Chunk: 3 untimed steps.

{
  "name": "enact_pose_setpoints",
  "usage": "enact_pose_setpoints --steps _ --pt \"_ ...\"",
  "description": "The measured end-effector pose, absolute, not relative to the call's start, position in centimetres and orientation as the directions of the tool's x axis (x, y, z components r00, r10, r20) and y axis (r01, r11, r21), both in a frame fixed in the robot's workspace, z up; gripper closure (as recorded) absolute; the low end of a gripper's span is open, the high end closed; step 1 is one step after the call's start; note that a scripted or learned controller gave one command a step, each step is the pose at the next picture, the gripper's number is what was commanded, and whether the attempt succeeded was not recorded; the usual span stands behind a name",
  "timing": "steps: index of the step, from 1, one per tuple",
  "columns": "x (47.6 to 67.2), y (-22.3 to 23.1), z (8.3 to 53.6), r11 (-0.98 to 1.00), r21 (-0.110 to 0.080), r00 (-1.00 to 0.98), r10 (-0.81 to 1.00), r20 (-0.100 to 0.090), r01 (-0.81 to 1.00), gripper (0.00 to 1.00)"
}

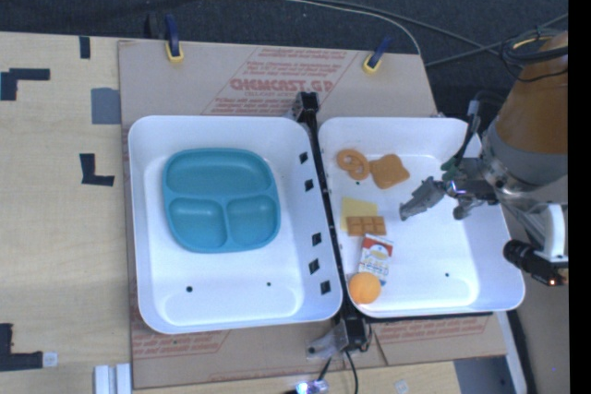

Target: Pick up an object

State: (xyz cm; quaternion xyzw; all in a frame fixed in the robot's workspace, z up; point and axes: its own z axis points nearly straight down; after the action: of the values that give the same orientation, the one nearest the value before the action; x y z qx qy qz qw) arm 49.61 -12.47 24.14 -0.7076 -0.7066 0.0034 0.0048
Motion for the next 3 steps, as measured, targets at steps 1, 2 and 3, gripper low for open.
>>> enact_pose_setpoints --steps 1,2,3 --pt "49.8 -12.5 24.6 0.001 -0.002 -0.001 1.0 0.0 1.0 0.0" --pt "49.5 -11.8 20.1 0.001 -0.006 -0.001 1.0 0.001 1.0 0.0" --pt "49.3 -11.7 13.6 0.0 -0.009 0.0 1.0 0.001 1.0 0.0"
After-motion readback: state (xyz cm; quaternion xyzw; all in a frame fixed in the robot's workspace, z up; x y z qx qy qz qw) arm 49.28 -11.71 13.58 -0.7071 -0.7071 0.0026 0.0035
